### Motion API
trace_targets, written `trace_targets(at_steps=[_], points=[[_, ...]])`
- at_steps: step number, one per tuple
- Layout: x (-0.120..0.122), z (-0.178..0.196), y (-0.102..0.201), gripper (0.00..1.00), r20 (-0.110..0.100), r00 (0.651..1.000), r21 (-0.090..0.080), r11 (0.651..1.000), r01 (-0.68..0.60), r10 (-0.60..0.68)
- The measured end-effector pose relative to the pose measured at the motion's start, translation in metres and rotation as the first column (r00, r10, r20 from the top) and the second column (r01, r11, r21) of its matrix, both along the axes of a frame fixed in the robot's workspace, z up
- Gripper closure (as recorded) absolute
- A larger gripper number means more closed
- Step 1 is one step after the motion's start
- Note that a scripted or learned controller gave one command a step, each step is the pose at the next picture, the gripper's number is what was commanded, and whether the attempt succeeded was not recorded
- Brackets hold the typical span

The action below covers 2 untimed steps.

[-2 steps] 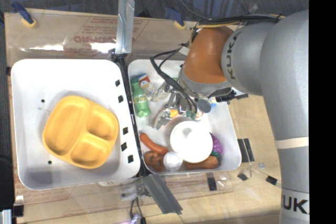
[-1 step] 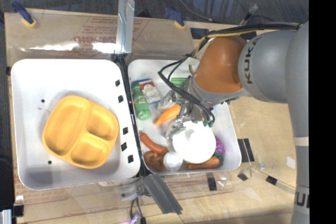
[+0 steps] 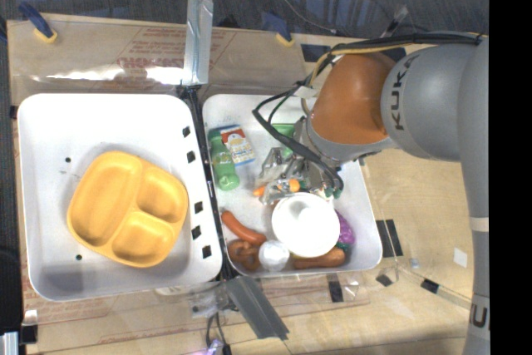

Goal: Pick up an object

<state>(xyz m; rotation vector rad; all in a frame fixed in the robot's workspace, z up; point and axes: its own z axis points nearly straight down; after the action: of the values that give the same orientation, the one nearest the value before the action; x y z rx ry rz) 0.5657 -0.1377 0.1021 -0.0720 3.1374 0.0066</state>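
The gripper is seen low in the right bin, under the orange-banded wrist of the arm. Whether anything is held cannot be told, since the metal parts are blurred into the clutter.

Just below the gripper lies a white bowl, with a purple item at its right edge. Lower and to the left, a sausage is seen beside a brown item. To the left of the gripper a green bottle and a small carton are found. A yellow tray rests well apart in the left bin.

A failed grasp is judged likely: the objects are crowded and touching, so one could be pushed aside, or two could be caught together and dropped.
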Motion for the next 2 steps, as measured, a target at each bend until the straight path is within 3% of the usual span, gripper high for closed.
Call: trace_targets(at_steps=[1,2], points=[[0.0,0.0,0.0,0.0,0.0,1.0,0.0,1.0,-0.001,0.001],[0.002,-0.01,0.039,0.0,-0.004,0.996,-0.004,0.996,0.087,-0.087]])
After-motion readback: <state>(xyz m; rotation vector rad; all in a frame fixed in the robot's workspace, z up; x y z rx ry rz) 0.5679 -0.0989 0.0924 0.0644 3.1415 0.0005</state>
